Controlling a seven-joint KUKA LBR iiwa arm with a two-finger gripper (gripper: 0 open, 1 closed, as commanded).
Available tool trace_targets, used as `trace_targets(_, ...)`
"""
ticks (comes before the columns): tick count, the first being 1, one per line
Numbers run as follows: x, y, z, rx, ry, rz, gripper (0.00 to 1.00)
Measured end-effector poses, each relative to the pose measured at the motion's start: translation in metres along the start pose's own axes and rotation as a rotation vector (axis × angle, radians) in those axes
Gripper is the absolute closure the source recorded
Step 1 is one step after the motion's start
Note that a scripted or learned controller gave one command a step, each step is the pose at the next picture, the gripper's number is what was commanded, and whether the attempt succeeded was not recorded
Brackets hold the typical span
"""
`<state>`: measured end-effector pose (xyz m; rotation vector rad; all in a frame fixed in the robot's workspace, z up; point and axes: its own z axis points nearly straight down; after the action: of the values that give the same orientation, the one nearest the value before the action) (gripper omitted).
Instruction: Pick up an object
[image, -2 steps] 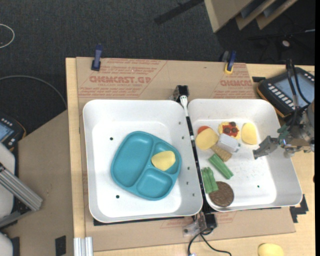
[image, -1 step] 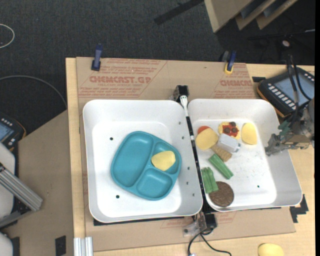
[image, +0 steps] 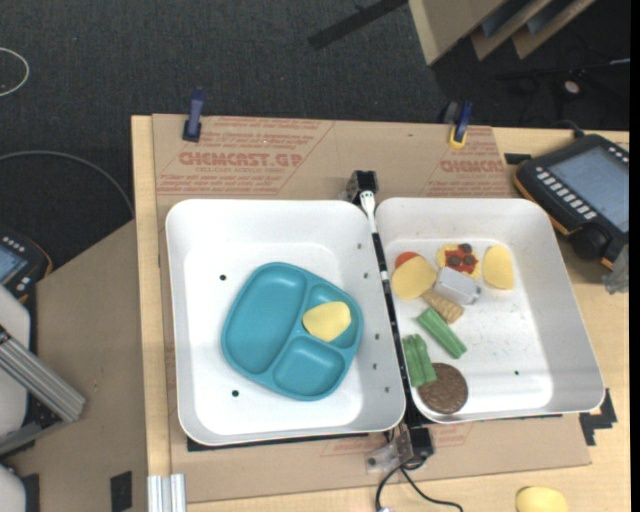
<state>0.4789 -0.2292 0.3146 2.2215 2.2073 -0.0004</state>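
Observation:
The left bin (image: 200, 300) holds a teal divided plate (image: 270, 335) with a pale yellow piece (image: 327, 320) in its right-hand compartment. In the right bin (image: 540, 330) lie several toy foods: a yellow round piece with a red edge (image: 412, 277), a yellow lemon-like piece (image: 498, 266), a red and dark berry piece (image: 461, 257), a grey block (image: 457, 287) on a tan cracker (image: 442, 305), two green sticks (image: 441, 332) (image: 417, 360), and a brown round cookie (image: 443, 388).
A black tablet-like pendant (image: 583, 190) lies at the bench's right rear. Blue (image: 193, 113) and yellow (image: 460, 123) clamps hold the cardboard sheet at the back. A yellow object (image: 540, 499) sits off the bins at the front right.

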Motion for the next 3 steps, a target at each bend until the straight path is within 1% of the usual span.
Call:
trace_targets(1,0.005,0.001,-0.008,0.001,0.003,-0.007,1.00)
trace_targets(3,0.004,0.003,-0.029,-0.005,-0.001,-0.009,1.00)
